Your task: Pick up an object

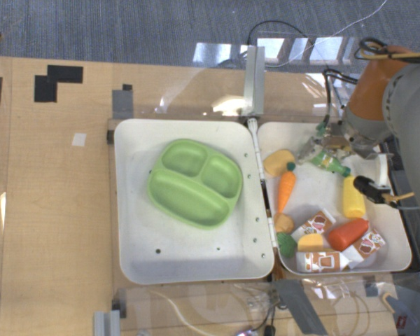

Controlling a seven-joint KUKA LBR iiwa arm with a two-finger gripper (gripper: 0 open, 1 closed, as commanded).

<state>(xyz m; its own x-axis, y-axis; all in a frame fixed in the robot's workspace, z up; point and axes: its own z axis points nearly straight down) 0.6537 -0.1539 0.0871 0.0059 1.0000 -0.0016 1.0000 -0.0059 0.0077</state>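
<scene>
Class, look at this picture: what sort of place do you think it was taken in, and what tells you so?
Probably a robotics lab. A grey robot arm reaches over a wooden bench bearing two white bins, one holding toy food such as a carrot, with cables trailing behind.

A single fixed camera looks down from above the bench at a slant, from a middling height. Both white bins sit below frame centre: the left bin (136, 257) holding a green divided plate (194, 182), the right bin (399, 254) beside it. Grey carpet (126, 12) fills the far top edge. The arm (399, 93) enters at right.
</scene>
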